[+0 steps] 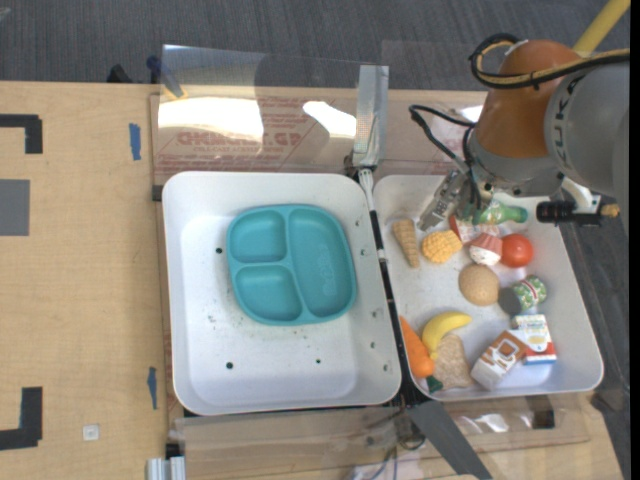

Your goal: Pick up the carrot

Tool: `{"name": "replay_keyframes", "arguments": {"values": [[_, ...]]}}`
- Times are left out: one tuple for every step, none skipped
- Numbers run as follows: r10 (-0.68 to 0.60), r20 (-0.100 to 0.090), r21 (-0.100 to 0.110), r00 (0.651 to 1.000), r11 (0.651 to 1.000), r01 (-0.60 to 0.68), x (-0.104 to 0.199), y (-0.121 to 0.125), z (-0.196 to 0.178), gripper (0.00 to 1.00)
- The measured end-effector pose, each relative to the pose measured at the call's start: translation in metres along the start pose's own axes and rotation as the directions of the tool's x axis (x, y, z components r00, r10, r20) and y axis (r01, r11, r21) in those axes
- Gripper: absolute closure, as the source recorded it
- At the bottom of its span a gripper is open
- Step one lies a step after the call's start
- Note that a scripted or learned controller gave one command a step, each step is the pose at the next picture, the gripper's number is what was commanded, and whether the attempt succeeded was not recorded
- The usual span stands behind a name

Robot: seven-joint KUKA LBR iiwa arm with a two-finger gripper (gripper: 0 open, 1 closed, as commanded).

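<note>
The carrot (416,346) is orange and lies along the left wall of the right bin (580,368), near its front corner, with its tip pointing to the back. My gripper (446,205) hangs low over the back of the same bin, just above a yellow corn piece (441,245) and right of a tan cone (405,240). It is well behind the carrot and apart from it. Nothing shows held under it.
A banana (445,325) and a bread slice (452,360) lie right beside the carrot. Further right are a brown ball (479,284), a tomato (516,251), a milk carton (500,358) and a juice box (535,338). The left bin (190,268) holds a teal divided plate (292,263).
</note>
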State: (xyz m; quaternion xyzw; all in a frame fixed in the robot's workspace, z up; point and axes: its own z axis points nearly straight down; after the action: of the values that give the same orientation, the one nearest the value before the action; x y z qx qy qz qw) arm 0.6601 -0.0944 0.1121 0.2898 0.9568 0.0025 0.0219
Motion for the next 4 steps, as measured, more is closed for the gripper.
{"name": "replay_keyframes", "arguments": {"values": [[0.332,-0.033,0.03,0.943,0.943,-0.331,0.04,-0.04,-0.005,1.0],[0.633,-0.009,0.0,0.774,0.774,-0.633,0.055,-0.049,0.004,1.0],[0.816,-0.002,0.008,0.578,0.578,-0.816,0.008,-0.013,0.007,1.0],[0.858,-0.002,0.038,0.514,0.513,-0.857,-0.02,-0.064,-0.009,1.0]]}}
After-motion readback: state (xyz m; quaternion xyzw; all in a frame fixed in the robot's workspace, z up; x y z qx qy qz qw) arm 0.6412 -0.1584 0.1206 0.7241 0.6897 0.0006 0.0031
